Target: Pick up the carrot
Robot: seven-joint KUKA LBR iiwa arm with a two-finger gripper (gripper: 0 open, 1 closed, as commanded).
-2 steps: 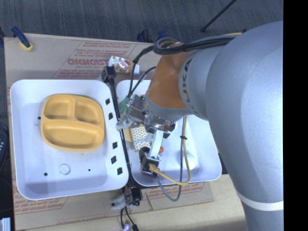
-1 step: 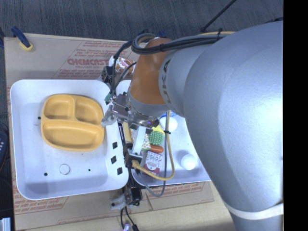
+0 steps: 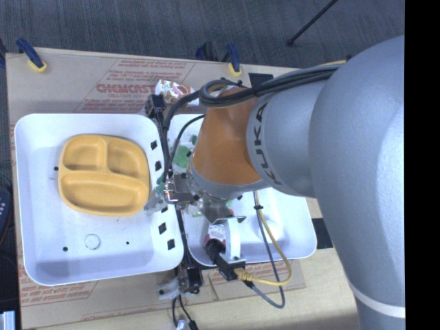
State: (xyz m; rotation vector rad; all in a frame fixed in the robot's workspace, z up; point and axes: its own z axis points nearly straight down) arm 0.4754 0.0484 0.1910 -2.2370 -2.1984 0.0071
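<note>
My arm (image 3: 344,136) reached in from the right and hung over the right bin (image 3: 297,243), with its orange band (image 3: 223,146) low above the white floor. My own wrist hid what lay beneath it, so I could not tell whether my grip was released, clenched or grasping anything. The carrot was hidden from the camera. A small green scrap (image 3: 181,155) showed just beside the band's left edge, inside the right bin near the shared wall, and I could not tell whether it belonged to the carrot. Black cables looped over the top of the band, and a yellow cable (image 3: 265,277) trailed over the bin's near rim onto the tabletop.

Further left sat the left bin (image 3: 41,253), touching the right one along the middle wall. In it lay a yellow divided plate (image 3: 103,174), flat, close to that wall and toward the bin's far side.

Beyond both bins, a cardboard sheet (image 3: 130,81) with red print covered the tabletop, held at its far edge by blue clamps (image 3: 31,55). Past that was dark carpet (image 3: 103,9), crossed by a thin black rod (image 3: 323,12).
</note>
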